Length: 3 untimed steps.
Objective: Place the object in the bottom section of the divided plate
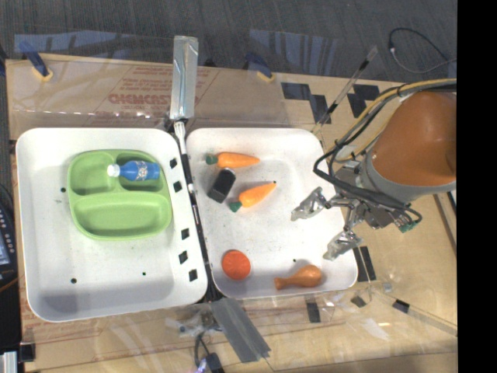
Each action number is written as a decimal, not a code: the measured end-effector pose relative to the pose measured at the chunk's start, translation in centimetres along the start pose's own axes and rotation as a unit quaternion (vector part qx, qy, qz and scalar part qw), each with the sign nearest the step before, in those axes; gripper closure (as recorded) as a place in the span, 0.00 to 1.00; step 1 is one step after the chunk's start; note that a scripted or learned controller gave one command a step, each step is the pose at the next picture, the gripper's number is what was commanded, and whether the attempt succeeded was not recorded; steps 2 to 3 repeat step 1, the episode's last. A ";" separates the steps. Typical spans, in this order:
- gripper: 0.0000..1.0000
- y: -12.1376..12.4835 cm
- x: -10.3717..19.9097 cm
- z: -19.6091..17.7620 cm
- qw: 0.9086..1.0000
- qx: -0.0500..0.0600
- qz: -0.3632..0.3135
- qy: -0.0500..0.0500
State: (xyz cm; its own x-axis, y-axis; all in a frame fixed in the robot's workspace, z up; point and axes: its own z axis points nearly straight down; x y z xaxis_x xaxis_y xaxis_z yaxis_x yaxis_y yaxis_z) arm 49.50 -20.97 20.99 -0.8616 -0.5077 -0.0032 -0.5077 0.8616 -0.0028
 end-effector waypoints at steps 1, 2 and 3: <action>1.00 -0.1 -0.2 -1.1 1.000 0.002 -0.001 -0.001; 1.00 -0.1 -0.2 -1.1 1.000 0.002 -0.001 -0.001; 1.00 -0.1 -0.2 -1.1 1.000 0.002 -0.001 -0.001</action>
